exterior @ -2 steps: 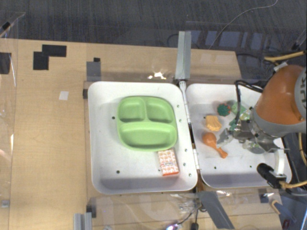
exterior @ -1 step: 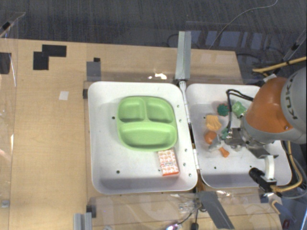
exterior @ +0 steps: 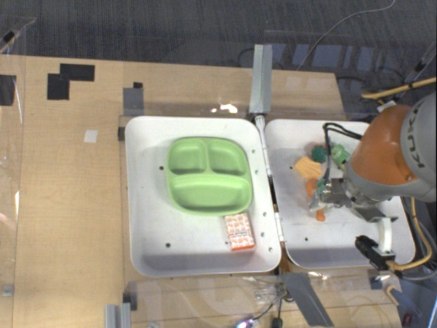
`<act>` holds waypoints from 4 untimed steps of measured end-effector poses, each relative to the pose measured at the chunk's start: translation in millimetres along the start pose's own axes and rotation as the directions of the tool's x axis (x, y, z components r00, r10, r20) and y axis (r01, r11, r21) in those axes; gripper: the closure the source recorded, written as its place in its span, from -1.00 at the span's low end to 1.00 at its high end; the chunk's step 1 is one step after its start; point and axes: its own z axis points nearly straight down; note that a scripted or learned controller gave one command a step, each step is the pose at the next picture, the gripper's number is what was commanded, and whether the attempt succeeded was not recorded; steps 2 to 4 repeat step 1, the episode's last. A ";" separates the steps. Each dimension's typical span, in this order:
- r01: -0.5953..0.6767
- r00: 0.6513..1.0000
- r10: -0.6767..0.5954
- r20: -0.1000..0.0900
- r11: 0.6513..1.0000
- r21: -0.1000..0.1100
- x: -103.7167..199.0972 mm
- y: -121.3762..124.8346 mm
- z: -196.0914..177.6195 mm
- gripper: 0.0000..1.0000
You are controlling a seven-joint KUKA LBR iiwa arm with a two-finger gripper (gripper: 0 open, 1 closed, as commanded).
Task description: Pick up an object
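You see the grey arm's two-finger gripper (exterior: 321,195) low in the right white bin (exterior: 300,248), among small orange and green toys (exterior: 311,168) — whether it grips, you cannot tell; the left white bin (exterior: 147,251) holds a green divided plate (exterior: 208,174) and a small red-patterned box (exterior: 239,231) just near of it

Two white bins (exterior: 136,203) sit side by side. One green divided plate (exterior: 208,174) and one small box (exterior: 239,231) lie in the left bin (the right bin's small items are too jumbled to count).
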 end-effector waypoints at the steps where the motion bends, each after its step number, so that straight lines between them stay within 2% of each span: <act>1: -0.015 1.000 0.015 0.004 1.000 0.017 59.6 35.6 -80.8 1.00; 4: -0.015 1.000 0.015 0.004 1.000 0.017 59.6 35.6 -80.8 1.00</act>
